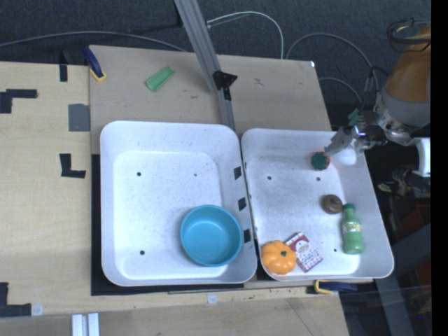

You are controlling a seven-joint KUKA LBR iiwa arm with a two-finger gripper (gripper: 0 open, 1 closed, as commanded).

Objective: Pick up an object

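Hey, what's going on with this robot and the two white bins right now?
A robot arm reaches in from the right, its gripper at the far edge of the right bin, next to a small green ball. Further along lie a brown object, a green bottle, a small pumpkin and a card. A blue bowl sits in the left bin.
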